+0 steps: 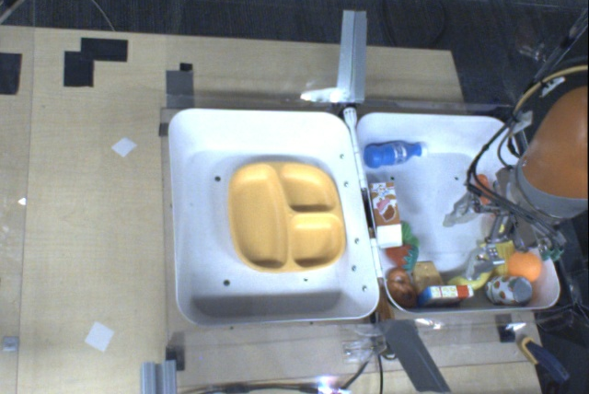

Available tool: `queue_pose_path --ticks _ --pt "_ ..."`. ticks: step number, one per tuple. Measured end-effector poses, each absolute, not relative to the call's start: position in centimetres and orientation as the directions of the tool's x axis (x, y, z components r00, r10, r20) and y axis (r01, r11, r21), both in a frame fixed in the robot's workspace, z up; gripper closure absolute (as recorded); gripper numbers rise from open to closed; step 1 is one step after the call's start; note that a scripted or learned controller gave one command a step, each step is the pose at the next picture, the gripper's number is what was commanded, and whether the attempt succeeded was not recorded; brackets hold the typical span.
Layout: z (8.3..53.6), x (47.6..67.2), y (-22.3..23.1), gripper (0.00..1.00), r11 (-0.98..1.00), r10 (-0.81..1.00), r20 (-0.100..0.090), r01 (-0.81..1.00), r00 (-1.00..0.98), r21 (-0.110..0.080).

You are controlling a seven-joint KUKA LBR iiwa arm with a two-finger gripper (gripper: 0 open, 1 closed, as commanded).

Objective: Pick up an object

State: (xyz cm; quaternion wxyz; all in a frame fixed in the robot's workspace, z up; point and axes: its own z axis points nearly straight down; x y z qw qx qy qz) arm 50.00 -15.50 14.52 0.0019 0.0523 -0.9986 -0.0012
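Near clutter: along the near edge of the right bin (433, 130) lie a red-and-white tube (444, 294), a brown round thing (400, 282), a tan block (426, 272), a yellow piece (480, 275), a speckled grey ball (509, 290) and an orange ball (525, 265), packed close together.
Pincer: the pincer (500, 236) hangs over the right side of the right bin, just above the yellow piece and beside the orange ball; wires and brackets crowd it, so I cannot tell whether it is released or clenched, and nothing is plainly seen in its grasp.
Arm: the arm (557, 153), with its orange band, comes in from the right over the bin's rim.
Left wall of right bin: a red-and-white packet (384, 202), a small white-and-red block (389, 236) and a green scrap (409, 247) lie against it.
Left bin: the left bin (198, 199) holds a yellow divided tray (285, 214), lying flat near the middle.
Far corner: a blue bottle (392, 153) lies on its side, well apart from the near clutter.
Desk: the wooden desk (83, 226) carries both bins side by side.
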Motion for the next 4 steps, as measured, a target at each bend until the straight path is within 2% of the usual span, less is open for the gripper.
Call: queue_pose_path --ticks 1,2,3,4 --pt "11.0 49.8 -17.4 0.00 0.995 0.104 -0.010 0.104 -0.994 0.004" --pt "11.4 49.1 -20.4 0.00 0.938 0.346 -0.009 0.346 -0.938 0.003" --pt "12.5 51.6 -20.5 0.00 0.594 0.804 -0.002 0.804 -0.594 0.002" --pt "11.4 49.5 -20.1 0.00 0.312 0.950 -0.004 0.950 -0.312 0.017"
